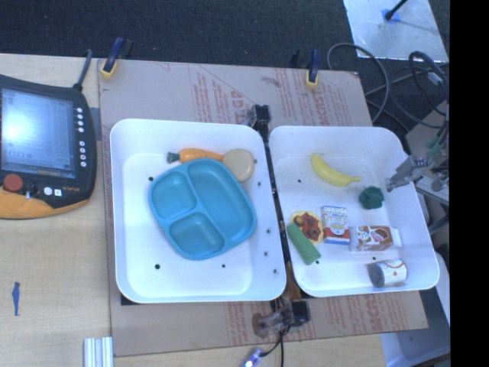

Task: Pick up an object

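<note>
Objects for the picking lie mostly in the right bin (397,140); the left bin (130,205) carries a blue divided plate (202,209) with a carrot (197,156) and a pale round piece (238,164) touching its far rim. Both bins sit side by side on the bench (53,281), beside a teach pendant (42,151). In the right bin, going down in size: a banana (332,170), a brown-and-white carton (373,238), a green cylinder (303,243), a small white box (335,225), a can (388,272) and a dark green lump (372,197). The claw (401,176) hovers at that bin's right rim, empty; whether its tips are parted I cannot tell. The green lump is nearest, just left of and below it; the banana lies farther left, its long axis running across the bin.
</note>
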Motion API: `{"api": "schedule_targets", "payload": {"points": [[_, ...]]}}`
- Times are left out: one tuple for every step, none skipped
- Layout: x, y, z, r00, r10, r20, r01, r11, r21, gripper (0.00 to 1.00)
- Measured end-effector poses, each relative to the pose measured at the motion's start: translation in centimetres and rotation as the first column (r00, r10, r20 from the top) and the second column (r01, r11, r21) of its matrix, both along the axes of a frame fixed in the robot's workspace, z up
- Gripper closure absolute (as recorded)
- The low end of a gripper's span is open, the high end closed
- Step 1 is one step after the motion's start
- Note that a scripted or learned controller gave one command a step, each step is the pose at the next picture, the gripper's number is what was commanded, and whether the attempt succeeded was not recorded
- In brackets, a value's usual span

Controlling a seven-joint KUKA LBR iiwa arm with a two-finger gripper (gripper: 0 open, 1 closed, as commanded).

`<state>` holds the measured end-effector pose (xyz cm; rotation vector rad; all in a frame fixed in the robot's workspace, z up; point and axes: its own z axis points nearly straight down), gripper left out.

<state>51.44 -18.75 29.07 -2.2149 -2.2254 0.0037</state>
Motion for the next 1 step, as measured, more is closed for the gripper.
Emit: {"api": "schedule_targets", "payload": {"points": [[10.37, -0.84, -5.59, 1.0, 0.002, -0.003, -0.002, 1.0, -0.001, 0.0]]}}
